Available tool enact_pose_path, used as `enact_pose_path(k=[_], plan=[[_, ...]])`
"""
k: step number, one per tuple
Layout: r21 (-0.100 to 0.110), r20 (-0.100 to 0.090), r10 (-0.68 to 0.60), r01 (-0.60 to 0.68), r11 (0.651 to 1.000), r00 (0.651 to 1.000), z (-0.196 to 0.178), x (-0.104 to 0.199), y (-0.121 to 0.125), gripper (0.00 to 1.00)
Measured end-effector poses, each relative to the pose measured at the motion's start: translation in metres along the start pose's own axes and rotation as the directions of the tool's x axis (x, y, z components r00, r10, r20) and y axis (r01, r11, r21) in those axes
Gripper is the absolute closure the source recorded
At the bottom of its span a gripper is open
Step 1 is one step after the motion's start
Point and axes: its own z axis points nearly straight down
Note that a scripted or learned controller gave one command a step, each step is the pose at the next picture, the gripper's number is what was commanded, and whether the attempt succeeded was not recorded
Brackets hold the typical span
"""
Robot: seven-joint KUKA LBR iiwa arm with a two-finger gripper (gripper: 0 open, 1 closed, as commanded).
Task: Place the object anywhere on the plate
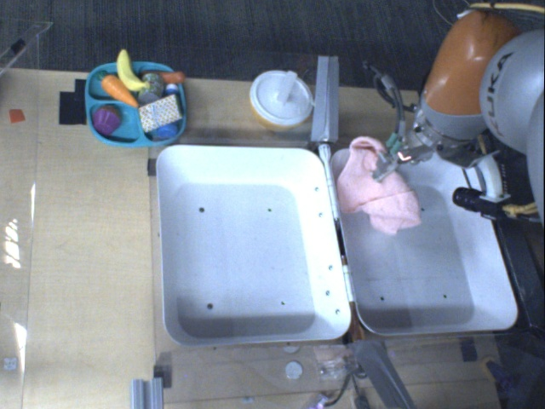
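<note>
Pink cloth (377,196): crumpled in the right bin (477,301), upper-left part, one edge against the wall next to the divider; a peak of fabric rises at its top left.
Gripper (393,155): at the cloth's upper right edge, fingers low and touching or nearly touching the fabric. Opening: cannot tell, the fingers are small and dark against the wrist hardware. No fabric visibly between them, so no grasp claimed.
Arm (477,66): reaches in from the right, orange band above the wrist, over the right bin's top right corner.
Step in hand (judgement): pick phase, gripper at the cloth, lift not yet evident.
Plate: the white round dish with a yellow rim (281,99) on the bench above the left bin (243,313) looks the likeliest target; not certain.
Next move calls for (judgement): a secure pinch on a fold, a lift high enough that the hanging cloth clears the bin wall, then travel up-left to the dish.
In the way: grey upright bar (324,100) between the bins, just beside the dish; trailing cloth could snag it.
Nearby: blue tray of toy food (136,102) at far left, well apart from the path.
Risk: limp fabric may slip out or drape off the small dish.
</note>
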Motion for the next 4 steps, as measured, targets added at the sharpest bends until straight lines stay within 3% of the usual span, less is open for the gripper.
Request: enact_pose_path(k=[1,2,3,4], plan=[[-0.001,0.0,-0.007,0.007,1.0,1.0,-0.039,0.0,0.003,1.0],[-0.001,-0.001,-0.4,0.4,0.916,0.916,-0.04,0.041,0.018,1.0],[-0.004,0.0,-0.726,0.726,0.688,0.688,-0.032,0.091,0.045,1.0],[-0.005,0.004,-0.932,0.932,0.361,0.361,-0.037,0.138,0.065,1.0]])
